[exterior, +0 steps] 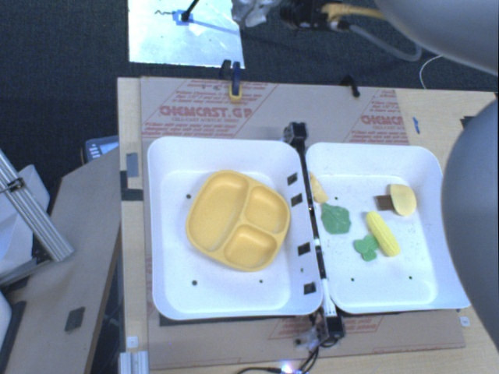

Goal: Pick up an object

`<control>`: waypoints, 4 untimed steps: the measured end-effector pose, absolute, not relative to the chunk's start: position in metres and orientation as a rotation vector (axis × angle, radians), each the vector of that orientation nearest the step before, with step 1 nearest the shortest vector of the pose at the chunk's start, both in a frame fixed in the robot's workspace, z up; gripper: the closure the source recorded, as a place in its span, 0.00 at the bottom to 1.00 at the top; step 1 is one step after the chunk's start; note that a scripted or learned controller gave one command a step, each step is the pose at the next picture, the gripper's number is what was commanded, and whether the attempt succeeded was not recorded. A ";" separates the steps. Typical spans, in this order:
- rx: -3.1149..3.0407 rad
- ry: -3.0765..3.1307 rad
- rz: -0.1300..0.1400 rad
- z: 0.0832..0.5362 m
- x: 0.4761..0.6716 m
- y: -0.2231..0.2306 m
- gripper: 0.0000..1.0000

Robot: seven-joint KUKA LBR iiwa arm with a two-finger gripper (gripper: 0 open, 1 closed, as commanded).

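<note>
The right bin [405,287] holds a yellow corn cob [382,233], a green leafy piece [336,218], a smaller green piece [366,247], a pale yellow round piece [403,199] with a brown bit [383,202] beside it, and a small yellow piece [317,188] by the left wall. A yellow divided plate [238,218] lies in the left bin [171,287]. My gripper [256,2] hangs high at the top of the view, beyond the far edge of the bench, far from both bins, with nothing seen in it.
A black divider [308,224] with clips runs between the bins. Brown cardboard [203,111] lies under them. A metal plate [183,22] lies on the floor at the back left. The grey arm [472,216] covers the right bin's right edge.
</note>
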State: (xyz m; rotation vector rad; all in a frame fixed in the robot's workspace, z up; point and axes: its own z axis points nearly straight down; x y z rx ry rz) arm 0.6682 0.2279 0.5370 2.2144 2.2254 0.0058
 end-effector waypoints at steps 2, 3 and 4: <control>2.222 2.221 0.001 0.536 0.638 0.185 1.00; 2.226 2.215 -0.003 0.510 0.669 0.117 1.00; 2.208 2.234 0.009 0.537 0.667 0.201 1.00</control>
